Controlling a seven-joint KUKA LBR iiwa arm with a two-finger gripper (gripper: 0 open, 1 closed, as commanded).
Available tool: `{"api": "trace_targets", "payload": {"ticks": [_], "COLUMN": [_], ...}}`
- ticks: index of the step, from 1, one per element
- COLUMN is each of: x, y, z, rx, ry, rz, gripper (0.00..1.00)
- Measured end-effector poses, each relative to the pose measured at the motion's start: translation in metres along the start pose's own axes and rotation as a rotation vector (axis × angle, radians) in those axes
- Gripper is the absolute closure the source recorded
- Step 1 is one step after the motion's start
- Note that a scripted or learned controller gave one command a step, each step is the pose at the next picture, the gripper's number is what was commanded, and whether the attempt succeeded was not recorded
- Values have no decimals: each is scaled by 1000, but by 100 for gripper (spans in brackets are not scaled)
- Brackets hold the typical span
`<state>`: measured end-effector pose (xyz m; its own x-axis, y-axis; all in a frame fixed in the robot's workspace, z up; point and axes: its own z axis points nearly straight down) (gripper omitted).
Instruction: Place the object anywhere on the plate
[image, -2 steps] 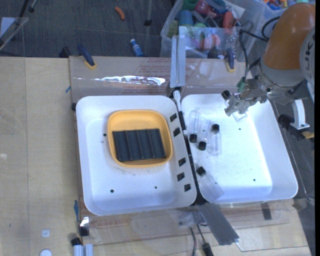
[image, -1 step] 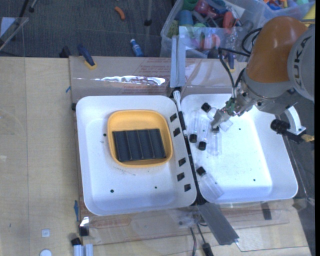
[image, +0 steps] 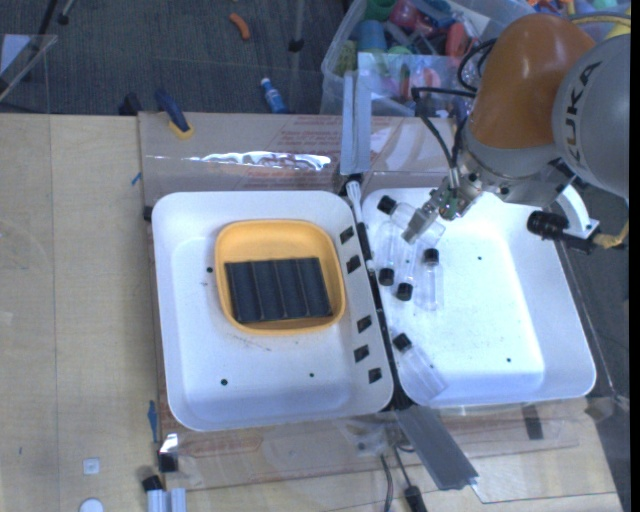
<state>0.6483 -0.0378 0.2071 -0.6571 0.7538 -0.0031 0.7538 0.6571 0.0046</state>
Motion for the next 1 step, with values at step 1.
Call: {"api": "trace_targets", "payload": {"ticks": [1], "x": [0], "y": [0], "z": [0], "rx": [0], "ry": [0], "rz": [1], "gripper": [0]}}
